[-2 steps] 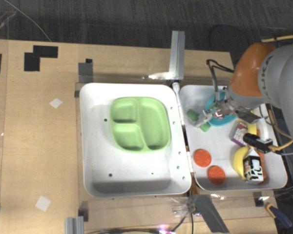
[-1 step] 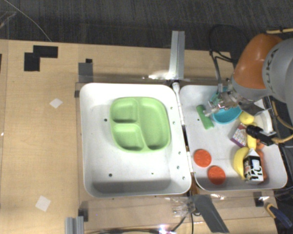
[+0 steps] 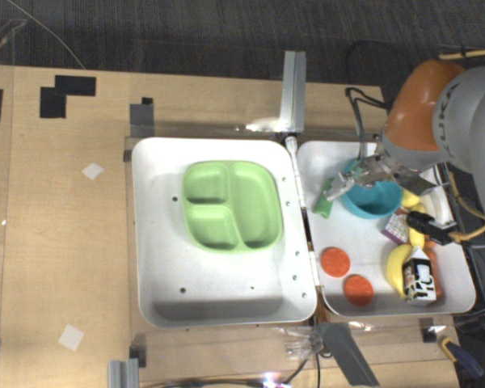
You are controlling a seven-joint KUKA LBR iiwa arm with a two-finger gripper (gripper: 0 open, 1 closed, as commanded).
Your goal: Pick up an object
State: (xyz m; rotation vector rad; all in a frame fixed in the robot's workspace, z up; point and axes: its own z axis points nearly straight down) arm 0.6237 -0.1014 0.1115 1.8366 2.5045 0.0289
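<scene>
My gripper (image 3: 345, 183) hangs low over the upper middle of the right bin (image 3: 307, 168), under the grey arm with its orange band (image 3: 416, 107). It sits at the left rim of a blue bowl (image 3: 376, 200). A small green object (image 3: 322, 208) lies just below and left of the gripper, partly hidden by it. Two orange discs (image 3: 335, 261) (image 3: 358, 288) lie near the bin's front. A yellow banana (image 3: 398, 267) and a black-and-white labelled bottle (image 3: 421, 280) lie at the front right. A purple packet (image 3: 395, 228) rests below the bowl.
The left bin (image 3: 158, 241) holds a green divided plate (image 3: 230, 204). A metal post (image 3: 293, 95) rises at the back between the bins. Cables and the arm crowd the right bin's right side.
</scene>
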